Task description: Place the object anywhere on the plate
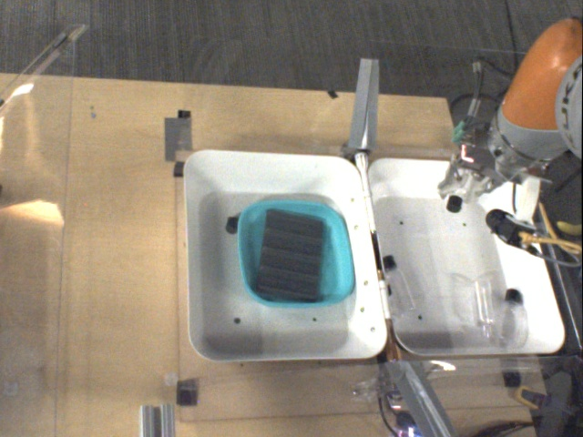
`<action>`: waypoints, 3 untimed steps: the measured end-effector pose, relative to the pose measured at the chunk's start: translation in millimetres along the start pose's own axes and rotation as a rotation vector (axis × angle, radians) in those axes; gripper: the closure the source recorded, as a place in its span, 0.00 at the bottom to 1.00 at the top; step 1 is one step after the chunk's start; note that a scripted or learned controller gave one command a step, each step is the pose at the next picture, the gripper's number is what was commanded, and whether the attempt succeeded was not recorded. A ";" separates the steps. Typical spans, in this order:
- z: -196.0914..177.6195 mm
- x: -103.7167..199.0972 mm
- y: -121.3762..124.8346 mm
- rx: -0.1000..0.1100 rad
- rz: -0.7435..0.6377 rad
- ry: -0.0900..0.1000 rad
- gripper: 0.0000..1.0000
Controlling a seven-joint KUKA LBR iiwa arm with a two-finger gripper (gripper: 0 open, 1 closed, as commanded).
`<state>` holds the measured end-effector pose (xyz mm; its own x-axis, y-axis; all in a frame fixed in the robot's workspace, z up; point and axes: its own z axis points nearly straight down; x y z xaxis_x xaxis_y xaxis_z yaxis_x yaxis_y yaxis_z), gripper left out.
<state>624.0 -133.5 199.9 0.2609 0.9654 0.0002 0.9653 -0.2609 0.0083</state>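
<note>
1. The wooden surface (100, 271) carries 2 shallow white bins side by side: the left bin (273, 176) and the right bin (414, 335).
2. A turquoise plate (342, 253) with rounded corners sits in the middle of the left bin.
3. A dark grey ridged block (291, 253) lies flat on the plate, filling most of its centre and turned slightly off square to the bin walls.
4. The arm enters from the upper right, with its orange band (542, 71) above the grey wrist.
5. The gripper (460, 189) hangs over the upper right part of the right bin, well apart from the plate and the block.
6. Nothing shows between its fingers, and I cannot tell whether they are apart or together.
7. A clear, see-through item (483, 303) lies near the lower right corner of the right bin; its shape is too faint to name.
</note>
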 end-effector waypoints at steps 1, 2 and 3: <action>15.1 59.5 -45.7 0.006 -0.162 0.001 1.00; 14.5 105.7 -93.6 0.005 -0.308 0.002 1.00; 14.4 105.3 -93.4 0.005 -0.307 0.002 0.00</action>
<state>561.4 -7.5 184.8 -0.0431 0.9991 0.0007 0.9991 0.0431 0.0037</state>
